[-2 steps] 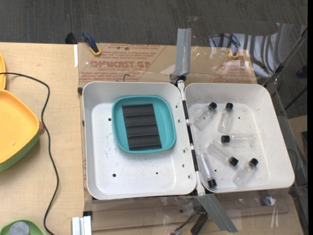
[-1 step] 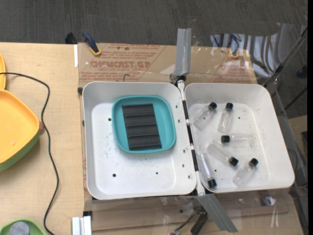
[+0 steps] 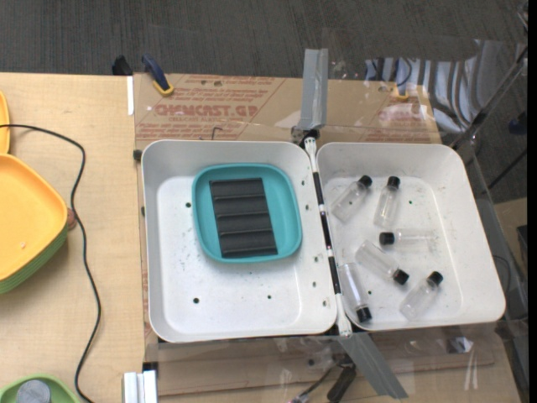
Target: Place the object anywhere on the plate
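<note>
Lying loose in the right bin [image 3: 470, 225] were six clear vials [image 3: 382, 263] with black caps, none on the teal plate [image 3: 289, 217], which sat in the left bin [image 3: 168, 250] bearing a dark ribbed block [image 3: 242, 217]. About the claw I couldn't tell.

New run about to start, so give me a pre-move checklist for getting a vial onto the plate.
1. Plate sits flat in the left bin: ok.
2. Plate free for a drop: not ok, a dark ridged block covers its middle.
3. Vials available in the right bin: ok, six lie scattered.
4. Easy pick: ok, the capped vial lies apart.
5. Gripper state: cannot tell.
</note>
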